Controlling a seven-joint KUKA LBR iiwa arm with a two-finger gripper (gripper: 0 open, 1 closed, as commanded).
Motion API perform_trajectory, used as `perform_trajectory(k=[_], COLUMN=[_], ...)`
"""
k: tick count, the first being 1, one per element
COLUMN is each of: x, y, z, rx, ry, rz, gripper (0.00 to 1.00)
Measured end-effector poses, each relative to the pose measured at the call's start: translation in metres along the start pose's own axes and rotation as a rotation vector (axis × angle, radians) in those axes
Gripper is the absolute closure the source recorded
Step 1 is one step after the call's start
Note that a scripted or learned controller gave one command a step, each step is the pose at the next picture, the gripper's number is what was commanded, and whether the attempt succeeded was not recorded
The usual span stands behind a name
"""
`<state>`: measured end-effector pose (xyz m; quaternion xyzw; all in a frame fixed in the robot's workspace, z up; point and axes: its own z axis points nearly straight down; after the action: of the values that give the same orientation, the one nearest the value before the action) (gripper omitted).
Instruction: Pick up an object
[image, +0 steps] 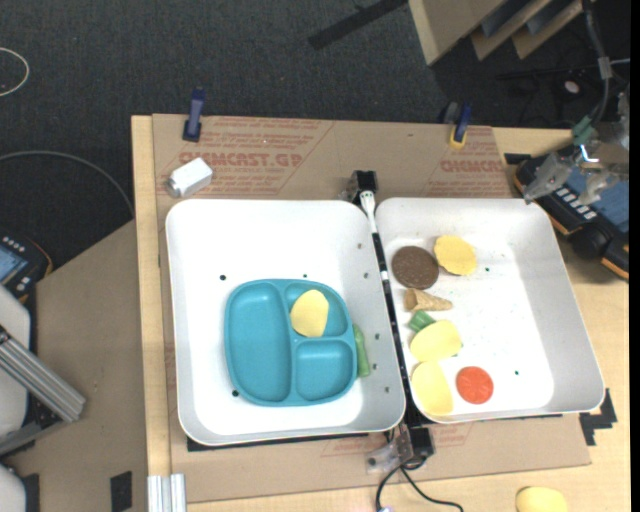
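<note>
- Two white bins sit side by side on a brown board, the left bin (190, 300) and the right bin (540, 300). We think two clamps (194, 103) at the back hold the board so it does not slide.
- Most of the toy food lies in the right bin, bunched up on its left side. There we see a brown disc (414, 267), a round yellow piece (456, 255), a small tan piece (427, 299), a little green bit (420, 320), a yellow lump (436, 340), a pale yellow lump (432, 388) and a red disc (474, 384).
- The left bin holds a blue tray (260, 340) with walls inside it. A yellow slice (310, 313) lies in its upper right part. The walls likely stop food from rolling about.
- We think the grey thing at the top right is the gripper (545, 178). It sits just past the back right corner of the right bin, not over any food.
- It is too small and blurry, so we cannot tell if it is open or shut. We see nothing held in it.
- The round yellow piece is the food nearest to it, but the two are well apart. The brown disc touches that piece, or nearly does.
- We think no object is picked up yet. The gripper has to come in over the bin and down first.
</note>
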<state>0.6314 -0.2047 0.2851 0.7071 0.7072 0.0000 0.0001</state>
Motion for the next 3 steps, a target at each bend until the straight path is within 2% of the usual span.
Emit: perform_trajectory(k=[1,2,3], x=[-0.022,0.111,0.102], y=[-0.055,-0.108,-0.105], z=[-0.138,-0.002,-0.02], rx=[-0.017,0.017,-0.004], ry=[-0.008,0.009,-0.001], rz=[0.004,-0.011,0.0], gripper=[0.0,0.0,1.0])
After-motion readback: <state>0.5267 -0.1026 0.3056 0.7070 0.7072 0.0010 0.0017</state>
